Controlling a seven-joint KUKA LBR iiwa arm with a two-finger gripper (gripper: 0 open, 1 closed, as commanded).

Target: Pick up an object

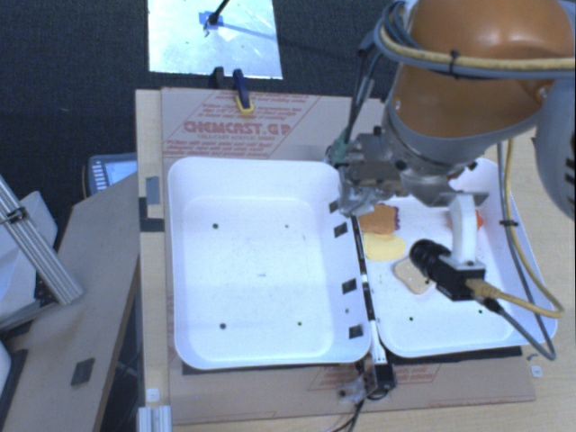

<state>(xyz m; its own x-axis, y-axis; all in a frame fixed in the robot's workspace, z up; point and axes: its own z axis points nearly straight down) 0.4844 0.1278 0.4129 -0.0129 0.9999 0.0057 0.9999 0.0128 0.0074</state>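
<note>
- Clearly, the pickable objects sit in the right bin (504, 331), centre-right of the frame: an orange-brown piece (382, 219), a yellow piece (385, 248) and a tan piece (412, 278).
- They look small, flat and light, probably stiff; a grip across the narrow edges seems best.
- Whether the jaws of the gripper (358, 207) are wide or closed, I cannot tell; it hangs just beside the orange-brown piece.

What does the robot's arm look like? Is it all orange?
Not all. The big rounded orange band tops a grey metal wrist. Yellowish and grey cables loop around it, and a black box with a yellow cable hangs below, beside a white bracket.
</note>
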